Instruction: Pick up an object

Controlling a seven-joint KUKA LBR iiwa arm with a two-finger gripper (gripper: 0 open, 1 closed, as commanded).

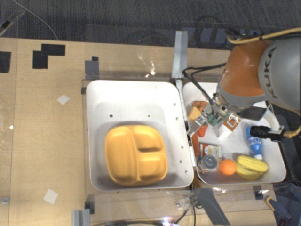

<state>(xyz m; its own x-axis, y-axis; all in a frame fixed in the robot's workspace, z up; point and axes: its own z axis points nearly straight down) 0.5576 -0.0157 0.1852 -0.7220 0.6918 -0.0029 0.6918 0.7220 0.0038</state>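
The grey arm [263,74], cut off at the frame's right, hides much of the right bin [281,172]. The left bin [136,91] holds a glossy yellow compartment tray [136,154]. The gripper [205,120] is over the right bin's upper left; its state is unclear. A corn-shaped yellow toy [251,164] lies lengthwise left-right beside a round orange ball [228,167].

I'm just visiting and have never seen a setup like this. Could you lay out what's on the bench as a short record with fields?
left bin: holds a yellow divided tray
right bin: holds several small things
near edge of right bin: orange ball, yellow banana, round tin
right side of right bin: blue bottle
arm: reaches in from the right, over the right bin
gripper: low over the clutter at the right bin's far left
object held: cannot tell
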